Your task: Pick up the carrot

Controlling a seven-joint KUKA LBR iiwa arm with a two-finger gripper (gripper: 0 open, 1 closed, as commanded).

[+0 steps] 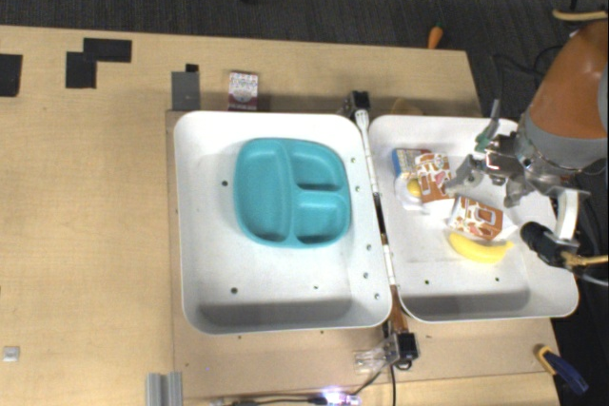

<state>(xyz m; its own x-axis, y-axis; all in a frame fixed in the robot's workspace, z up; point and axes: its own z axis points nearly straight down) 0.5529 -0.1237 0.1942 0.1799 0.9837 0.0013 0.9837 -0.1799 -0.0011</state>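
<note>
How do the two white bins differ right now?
The left bin holds a turquoise divided plate; the right bin holds a banana and small printed packets. The gripper hangs over the right bin, not the left bin. Both are shallow, white, and sit side by side.

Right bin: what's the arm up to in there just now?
The gripper is down over the right bin, above a small heap of items: two red-and-white packets, the other, and a yellow banana-like piece. I can't make out a carrot in that heap. Nothing is visibly between the fingers. The left bin holds a teal divided tray, untouched.
</note>
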